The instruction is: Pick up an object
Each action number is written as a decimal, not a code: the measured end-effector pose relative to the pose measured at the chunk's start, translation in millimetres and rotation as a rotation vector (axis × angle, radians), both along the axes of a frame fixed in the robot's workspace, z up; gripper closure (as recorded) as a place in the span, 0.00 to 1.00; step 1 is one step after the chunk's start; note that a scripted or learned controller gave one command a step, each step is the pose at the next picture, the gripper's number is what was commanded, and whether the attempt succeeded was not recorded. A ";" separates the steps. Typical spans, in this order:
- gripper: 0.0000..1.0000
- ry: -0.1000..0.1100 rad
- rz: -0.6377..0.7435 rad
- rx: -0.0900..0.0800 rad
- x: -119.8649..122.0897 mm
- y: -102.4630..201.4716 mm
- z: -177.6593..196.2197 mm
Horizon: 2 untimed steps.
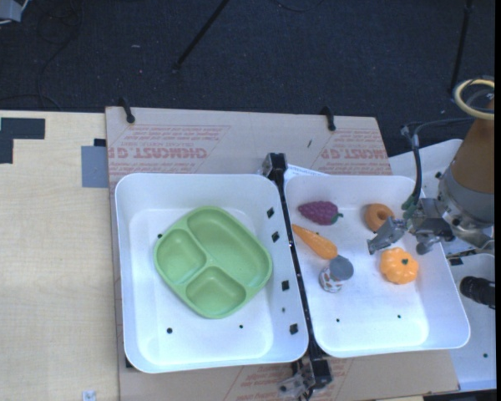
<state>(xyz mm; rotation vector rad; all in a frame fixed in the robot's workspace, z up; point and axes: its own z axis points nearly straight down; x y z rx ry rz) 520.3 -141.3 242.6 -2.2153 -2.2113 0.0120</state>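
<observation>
Just beside the gripper sits a glossy, ribbed orange pumpkin.

The worktop is pale wood with a few dark grey and black rectangular marks near its far left. A brown cardboard sheet printed with red lettering lies flat on it. Two shallow white bins sit side by side on the cardboard, touching along their inner edges, where black clips join them. The left bin lies toward the worktop's middle; the right bin reaches the cardboard's right edge.
</observation>
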 end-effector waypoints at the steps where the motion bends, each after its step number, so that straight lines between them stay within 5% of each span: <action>1: 0.00 -0.010 0.002 -0.001 2.0 -0.1 5.3; 2: 0.00 -0.007 0.001 -0.001 9.8 -4.8 -45.5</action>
